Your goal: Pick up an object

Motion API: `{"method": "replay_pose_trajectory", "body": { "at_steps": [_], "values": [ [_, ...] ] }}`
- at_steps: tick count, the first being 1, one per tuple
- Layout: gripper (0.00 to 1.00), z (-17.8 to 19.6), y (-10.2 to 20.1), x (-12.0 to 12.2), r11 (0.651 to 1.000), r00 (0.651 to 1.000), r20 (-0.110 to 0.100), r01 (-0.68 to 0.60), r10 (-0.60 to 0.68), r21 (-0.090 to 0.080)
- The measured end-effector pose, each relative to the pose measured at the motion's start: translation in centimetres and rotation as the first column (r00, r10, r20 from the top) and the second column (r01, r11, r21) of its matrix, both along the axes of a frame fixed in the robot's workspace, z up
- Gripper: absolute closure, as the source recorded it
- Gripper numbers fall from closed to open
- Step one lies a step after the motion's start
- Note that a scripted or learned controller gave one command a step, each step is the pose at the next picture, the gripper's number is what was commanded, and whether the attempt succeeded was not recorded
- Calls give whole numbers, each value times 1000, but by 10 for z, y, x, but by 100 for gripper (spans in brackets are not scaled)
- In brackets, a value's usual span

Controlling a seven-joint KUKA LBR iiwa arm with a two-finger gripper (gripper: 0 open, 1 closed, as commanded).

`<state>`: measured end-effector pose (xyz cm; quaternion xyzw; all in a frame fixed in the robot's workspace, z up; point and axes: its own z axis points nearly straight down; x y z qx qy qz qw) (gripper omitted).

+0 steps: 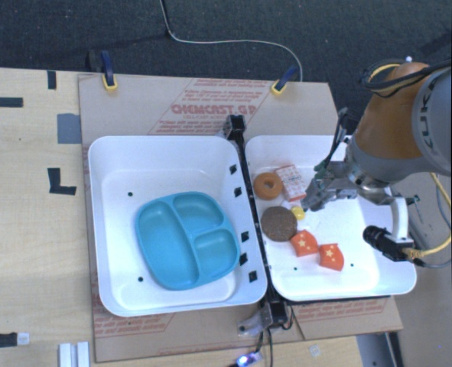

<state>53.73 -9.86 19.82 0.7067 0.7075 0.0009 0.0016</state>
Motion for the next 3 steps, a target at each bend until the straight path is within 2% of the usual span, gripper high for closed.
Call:
{"method": "replay_pose_trajectory", "body": {
  "at_steps": [2,3],
  "values": [
    [100,95,1,-2,1000,1000,-1,-1,1,0],
    [100,76,55,21,1000,1000,-5,-4,4,0]
  ]
}}
